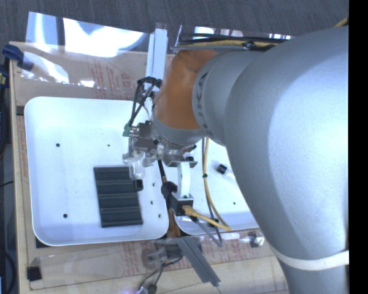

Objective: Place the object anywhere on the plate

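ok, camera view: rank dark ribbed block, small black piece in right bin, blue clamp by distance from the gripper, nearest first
1. dark ribbed block, left bin, just below-left of the gripper.
2. small black piece, right bin, across the divider to the right.
3. blue clamp, bench's top-left corner, farthest.

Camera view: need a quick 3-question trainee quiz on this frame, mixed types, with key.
1. True or false: the dark ribbed rectangular object lies in the left bin.
2. Multiple choice: the gripper is seen over
A. the left bin's far-left wall
B. the ribbed object's upper right corner, near the bins' shared edge
C. the bench in front of both bins
3. Fill in: the band on the arm above the wrist is coloured ____.

Key: 1 true; 2 B; 3 orange.
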Action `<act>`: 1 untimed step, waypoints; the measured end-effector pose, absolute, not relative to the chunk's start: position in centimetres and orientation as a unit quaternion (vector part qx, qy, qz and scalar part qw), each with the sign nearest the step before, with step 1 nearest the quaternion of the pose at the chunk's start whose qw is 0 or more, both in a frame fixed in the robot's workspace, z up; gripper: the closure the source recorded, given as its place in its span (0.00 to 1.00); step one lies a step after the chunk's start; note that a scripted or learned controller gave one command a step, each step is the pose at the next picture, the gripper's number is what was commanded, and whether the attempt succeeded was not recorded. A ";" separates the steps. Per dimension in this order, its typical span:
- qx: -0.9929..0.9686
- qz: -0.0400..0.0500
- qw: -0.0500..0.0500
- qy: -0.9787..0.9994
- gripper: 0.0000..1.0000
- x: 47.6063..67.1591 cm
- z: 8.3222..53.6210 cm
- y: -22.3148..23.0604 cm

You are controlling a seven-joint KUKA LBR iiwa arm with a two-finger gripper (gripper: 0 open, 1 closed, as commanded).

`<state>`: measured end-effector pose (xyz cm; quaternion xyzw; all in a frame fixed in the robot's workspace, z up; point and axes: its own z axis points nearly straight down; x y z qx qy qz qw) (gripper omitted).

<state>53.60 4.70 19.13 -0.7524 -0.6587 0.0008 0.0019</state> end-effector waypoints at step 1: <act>-0.854 0.003 0.002 -0.521 1.00 53.4 21.4 12.8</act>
